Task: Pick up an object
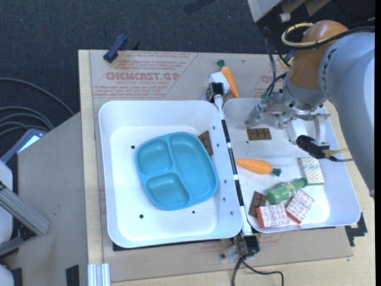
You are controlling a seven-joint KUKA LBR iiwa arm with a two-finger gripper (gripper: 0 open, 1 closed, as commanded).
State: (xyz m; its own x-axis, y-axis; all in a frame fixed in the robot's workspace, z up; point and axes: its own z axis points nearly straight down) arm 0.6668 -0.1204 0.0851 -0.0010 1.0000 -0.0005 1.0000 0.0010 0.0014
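Board under the 2 bins [178,228] reads "CHEMCAST GP"; gripper [271,115] hovers over a chocolate bar [259,134], can't tell its state.

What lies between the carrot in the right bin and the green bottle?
In the camera view, a short stretch of bare white bin floor separates the carrot from the green bottle. Nothing else lies between them.

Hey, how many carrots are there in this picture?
2. One carrot lies in the right bin, near its middle. The other carrot lies on the bench outside the bins, just above where they meet. None look hidden.
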